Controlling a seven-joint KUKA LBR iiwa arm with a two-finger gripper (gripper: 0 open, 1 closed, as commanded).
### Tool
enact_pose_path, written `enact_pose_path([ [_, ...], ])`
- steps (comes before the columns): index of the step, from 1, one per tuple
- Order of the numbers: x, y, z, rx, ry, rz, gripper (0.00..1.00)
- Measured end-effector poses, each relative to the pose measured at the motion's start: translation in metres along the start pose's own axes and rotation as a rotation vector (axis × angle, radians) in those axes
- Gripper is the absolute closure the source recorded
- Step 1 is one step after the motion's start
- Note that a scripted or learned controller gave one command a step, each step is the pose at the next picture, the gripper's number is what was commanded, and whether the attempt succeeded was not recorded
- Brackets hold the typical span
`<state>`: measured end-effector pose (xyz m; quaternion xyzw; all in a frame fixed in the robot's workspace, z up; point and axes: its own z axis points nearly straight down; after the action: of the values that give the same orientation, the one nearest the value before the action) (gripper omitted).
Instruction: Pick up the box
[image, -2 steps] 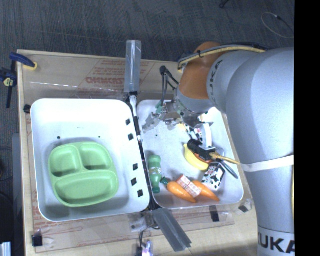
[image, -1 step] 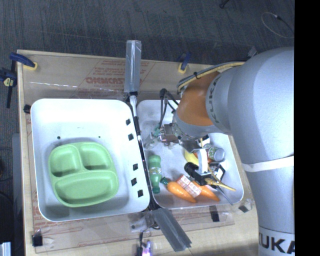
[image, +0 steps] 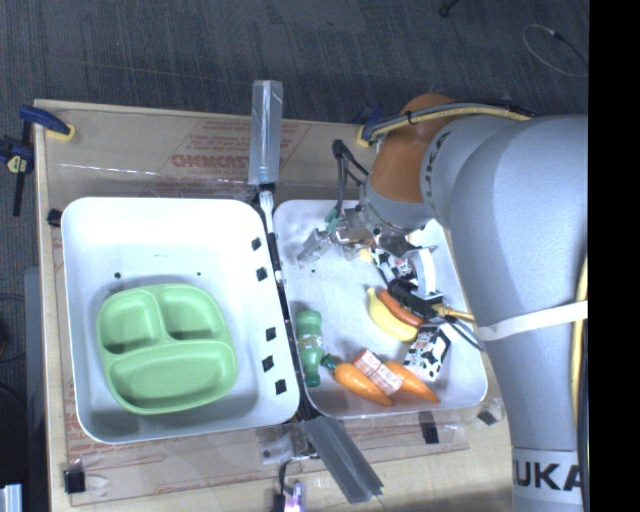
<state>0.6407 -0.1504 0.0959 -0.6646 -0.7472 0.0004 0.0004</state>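
Observation:
A small pink-and-white box (image: 373, 368) lies near the front of the right bin (image: 345, 300), resting between two orange carrots (image: 360, 383). My gripper (image: 322, 243) hangs low over the back left part of that bin, well away from the box and behind it. Nothing shows in the gripper. The grey arm with its orange band (image: 400, 170) comes in from the right and covers the bin's right side.
The right bin also holds a green bottle (image: 309, 343) by its left wall, a yellow banana (image: 388, 315) and a black-and-white carton (image: 429, 354). A green divided plate (image: 165, 345) lies in the left bin (image: 90, 230).

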Motion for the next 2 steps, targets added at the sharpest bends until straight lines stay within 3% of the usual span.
enact_pose_path([
  [1,0.0452,-0.0566,-0.0025,-0.012,-0.02,-0.06,0.0],
  [2,0.0493,-0.0564,-0.0106,-0.007,-0.011,-0.067,1.0],
])
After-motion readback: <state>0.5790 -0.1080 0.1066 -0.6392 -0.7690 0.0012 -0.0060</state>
